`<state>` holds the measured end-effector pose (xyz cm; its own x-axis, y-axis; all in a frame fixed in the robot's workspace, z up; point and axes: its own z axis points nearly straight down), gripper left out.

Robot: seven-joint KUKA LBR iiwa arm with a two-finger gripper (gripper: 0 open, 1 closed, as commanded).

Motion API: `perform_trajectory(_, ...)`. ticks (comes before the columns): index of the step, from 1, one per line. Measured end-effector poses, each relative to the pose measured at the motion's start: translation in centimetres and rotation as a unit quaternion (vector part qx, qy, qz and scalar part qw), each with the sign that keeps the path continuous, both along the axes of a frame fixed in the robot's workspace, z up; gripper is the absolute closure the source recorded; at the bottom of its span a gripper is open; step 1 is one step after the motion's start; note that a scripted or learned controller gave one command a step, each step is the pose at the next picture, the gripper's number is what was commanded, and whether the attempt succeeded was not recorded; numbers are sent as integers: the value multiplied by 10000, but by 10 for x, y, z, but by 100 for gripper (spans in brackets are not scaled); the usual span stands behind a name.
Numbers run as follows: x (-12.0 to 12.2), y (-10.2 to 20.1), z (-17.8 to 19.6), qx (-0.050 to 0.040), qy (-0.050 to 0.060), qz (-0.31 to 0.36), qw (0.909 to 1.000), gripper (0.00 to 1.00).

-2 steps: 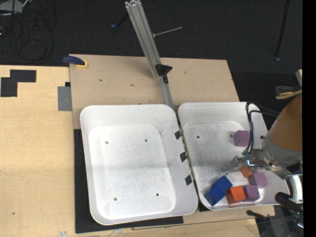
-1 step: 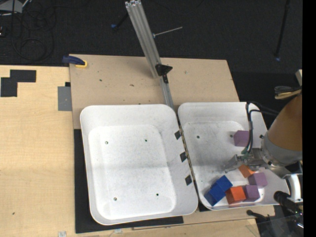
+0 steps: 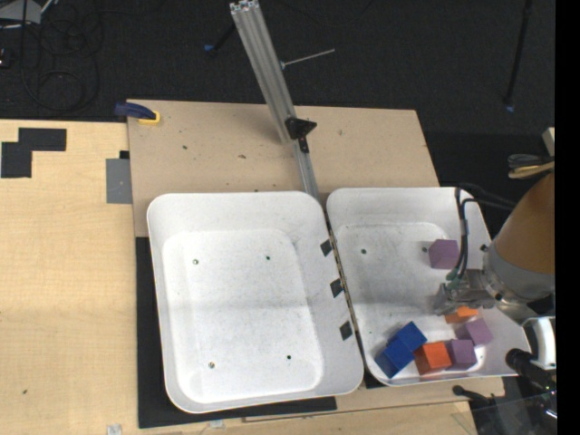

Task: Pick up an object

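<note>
Right now I count three purple blocks (image 3: 444, 254), two orange blocks (image 3: 434, 357) and one blue block (image 3: 401, 348) in the right bin (image 3: 390, 208); the end effector (image 3: 459, 299) hovers there, its grip state I cannot tell.

We see a tan wooden tabletop (image 3: 362, 148) at the centre, with a paler wood-grain surface (image 3: 63, 288) joining it on the left. Two shallow white plastic bins rest on it side by side, their inner rims touching: the left bin (image 3: 172, 234) and the right bin (image 3: 390, 207). A black mat (image 3: 149, 370) shows beneath the left bin along its left and front edges. We notice a small blue and yellow clamp (image 3: 138, 112) at the tabletop's far left corner. A ribbed aluminium rail (image 3: 267, 66) slants from the far side down to the seam between the bins, with a black bracket (image 3: 300, 129) partway along.
</note>
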<state>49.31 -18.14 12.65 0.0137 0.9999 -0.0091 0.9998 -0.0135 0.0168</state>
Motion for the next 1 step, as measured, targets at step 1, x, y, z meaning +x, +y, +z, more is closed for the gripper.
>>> perform_trajectory(1, 3, -2, 42, 45, 77, 89, 9999, 100)
